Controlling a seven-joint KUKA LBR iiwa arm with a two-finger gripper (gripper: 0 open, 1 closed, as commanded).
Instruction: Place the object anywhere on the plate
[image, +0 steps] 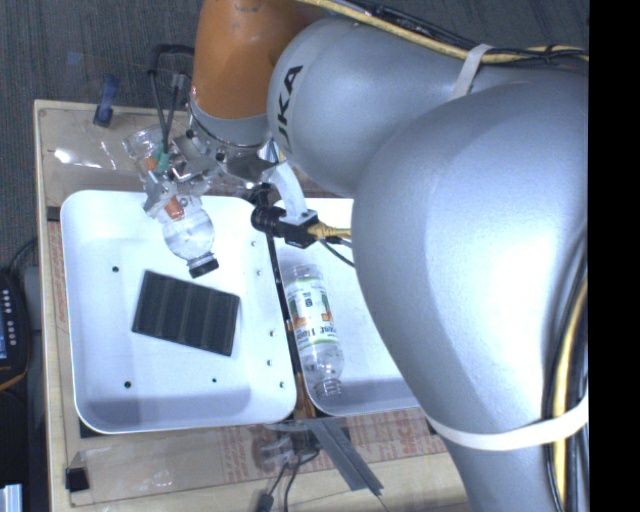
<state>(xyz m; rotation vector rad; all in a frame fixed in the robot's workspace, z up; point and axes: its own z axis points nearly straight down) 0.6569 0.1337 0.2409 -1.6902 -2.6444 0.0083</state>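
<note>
A small clear plastic bottle (190, 236) with a dark cap hangs cap-down over the back of the left bin (72, 300). My gripper (168, 192) is just above it, shut on the bottle's upper end, where an orange mark shows between the fingers. The plate (187, 313), a dark ribbed rectangle, lies flat in the middle of the left bin, just in front of the bottle's cap and slightly to its left. The cap sits apart from the plate's back edge.
A second clear bottle (313, 325) with a white label lies in the right bin (365, 402) close to the divider. The big grey arm (450, 200) covers most of the right bin. A black cable (282, 300) runs along the divider.
</note>
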